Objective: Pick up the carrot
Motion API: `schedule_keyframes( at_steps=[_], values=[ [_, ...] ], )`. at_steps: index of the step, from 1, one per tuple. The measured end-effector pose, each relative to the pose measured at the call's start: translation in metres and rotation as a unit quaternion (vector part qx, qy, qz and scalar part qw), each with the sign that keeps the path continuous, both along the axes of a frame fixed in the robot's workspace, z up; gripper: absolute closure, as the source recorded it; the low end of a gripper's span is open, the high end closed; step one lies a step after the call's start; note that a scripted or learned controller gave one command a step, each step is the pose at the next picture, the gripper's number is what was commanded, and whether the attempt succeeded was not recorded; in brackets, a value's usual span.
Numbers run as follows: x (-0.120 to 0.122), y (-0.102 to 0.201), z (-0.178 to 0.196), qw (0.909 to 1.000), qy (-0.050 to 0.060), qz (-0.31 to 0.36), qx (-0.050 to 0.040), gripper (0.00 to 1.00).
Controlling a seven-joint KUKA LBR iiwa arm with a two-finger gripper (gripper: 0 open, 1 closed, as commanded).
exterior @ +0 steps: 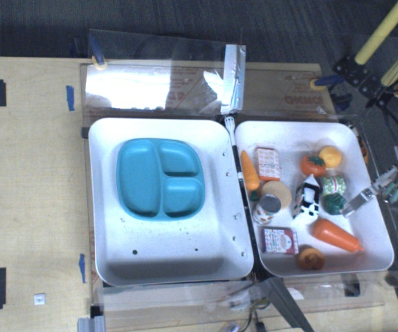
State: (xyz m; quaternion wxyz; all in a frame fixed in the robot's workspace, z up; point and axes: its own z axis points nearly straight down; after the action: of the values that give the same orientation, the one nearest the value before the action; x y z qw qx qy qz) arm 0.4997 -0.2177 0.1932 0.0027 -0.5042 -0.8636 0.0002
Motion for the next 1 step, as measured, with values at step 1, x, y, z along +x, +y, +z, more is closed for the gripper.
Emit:
schedule_keyframes(
  at_steps=[1],
  values=[
    [-0.004,0.0225,-0.0713,0.9772,0.0,0.212,0.0017,0.0]
  ],
)
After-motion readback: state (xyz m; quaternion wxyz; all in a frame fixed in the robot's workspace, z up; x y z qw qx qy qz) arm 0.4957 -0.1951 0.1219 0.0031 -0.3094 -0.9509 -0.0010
